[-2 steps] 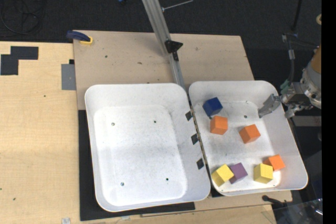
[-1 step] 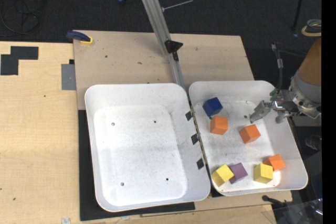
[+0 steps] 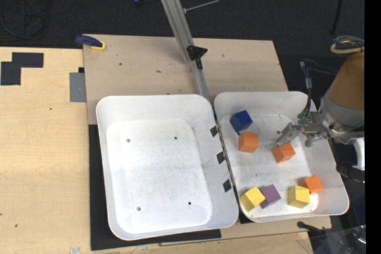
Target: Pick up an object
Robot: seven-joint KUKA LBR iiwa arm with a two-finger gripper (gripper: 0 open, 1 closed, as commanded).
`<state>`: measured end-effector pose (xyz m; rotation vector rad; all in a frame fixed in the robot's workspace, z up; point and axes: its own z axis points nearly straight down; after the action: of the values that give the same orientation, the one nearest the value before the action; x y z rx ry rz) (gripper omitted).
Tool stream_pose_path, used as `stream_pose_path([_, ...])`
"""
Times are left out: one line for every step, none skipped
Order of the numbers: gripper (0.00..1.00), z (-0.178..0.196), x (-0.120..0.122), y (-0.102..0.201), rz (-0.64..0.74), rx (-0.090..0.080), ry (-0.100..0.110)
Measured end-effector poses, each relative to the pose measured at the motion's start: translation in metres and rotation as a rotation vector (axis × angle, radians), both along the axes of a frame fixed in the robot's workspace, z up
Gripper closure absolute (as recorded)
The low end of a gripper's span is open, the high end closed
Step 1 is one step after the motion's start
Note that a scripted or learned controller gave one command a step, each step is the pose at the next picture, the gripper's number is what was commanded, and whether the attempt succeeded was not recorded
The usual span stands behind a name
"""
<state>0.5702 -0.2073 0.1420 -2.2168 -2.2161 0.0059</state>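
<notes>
Gripper (image 3: pixel 288 135) low in right bin (image 3: pixel 333 202), touching orange cube (image 3: pixel 284 152); grip state cannot be told from view

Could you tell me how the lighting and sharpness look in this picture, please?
In the camera view, lighting is even and soft; the white plastic right bin looks washed out near its lower right corner, by the yellow cube; the dark backdrop loses detail; the hand beside the orange cube is slightly soft.
</notes>
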Motion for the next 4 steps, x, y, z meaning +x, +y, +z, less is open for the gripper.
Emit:
stream_pose_path([1.0, 0.013, 0.001, -0.001, -0.003, -0.001, -0.004])
stream_pose_path([1.0, 0.074, -0.004, 0.0, 0.0, -0.004, -0.011])
stream_pose_path([1.0, 0.083, -0.004, -0.001, 0.0, -0.002, -0.007])
stream_pose_path([1.0, 0.074, -0.009, 0.053, 0.004, 0.001, -0.003])
